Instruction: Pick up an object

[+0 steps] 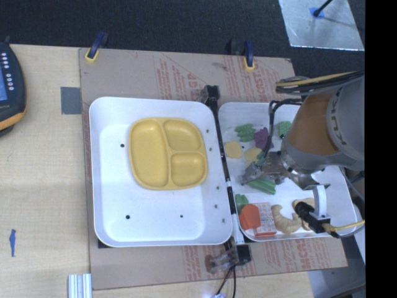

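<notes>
Small toy foods lie in the right bin [231,118]: a green leafy piece [244,131], a purple piece [262,137], a pale yellow piece [232,149], a green bean-like piece [263,185], a red-orange piece with a green top [249,215], a tan croissant-shaped piece [285,219] and a flat packet [267,222]. My gripper [256,172] reaches in from the right and is down among the items in the bin's middle, right by the green bean-like piece and a yellow piece [252,155]. The arm's grey body and orange band [310,129] cover the bin's right part.
The left bin [111,222] holds a yellow three-compartment plate [166,152] in its upper half. Both bins rest on a cardboard sheet [155,73] held by clamps. A handheld controller [9,85] lies at the far left of the bench.
</notes>
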`<act>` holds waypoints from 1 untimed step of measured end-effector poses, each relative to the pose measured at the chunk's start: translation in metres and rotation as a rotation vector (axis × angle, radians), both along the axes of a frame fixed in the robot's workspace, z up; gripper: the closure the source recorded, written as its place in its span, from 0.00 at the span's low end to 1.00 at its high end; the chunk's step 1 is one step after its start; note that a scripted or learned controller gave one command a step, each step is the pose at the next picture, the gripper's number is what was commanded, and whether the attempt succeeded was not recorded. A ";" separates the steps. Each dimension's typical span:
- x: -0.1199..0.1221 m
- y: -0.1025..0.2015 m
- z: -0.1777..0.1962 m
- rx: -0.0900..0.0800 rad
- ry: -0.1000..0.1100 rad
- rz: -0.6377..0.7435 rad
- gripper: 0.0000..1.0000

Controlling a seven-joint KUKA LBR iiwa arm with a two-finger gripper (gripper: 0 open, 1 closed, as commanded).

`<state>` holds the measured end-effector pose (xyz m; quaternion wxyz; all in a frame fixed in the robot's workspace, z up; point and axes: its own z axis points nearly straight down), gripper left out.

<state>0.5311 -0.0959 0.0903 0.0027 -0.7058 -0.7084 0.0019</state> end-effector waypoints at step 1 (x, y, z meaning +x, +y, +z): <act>0.000 -0.001 0.012 0.000 0.000 0.000 1.00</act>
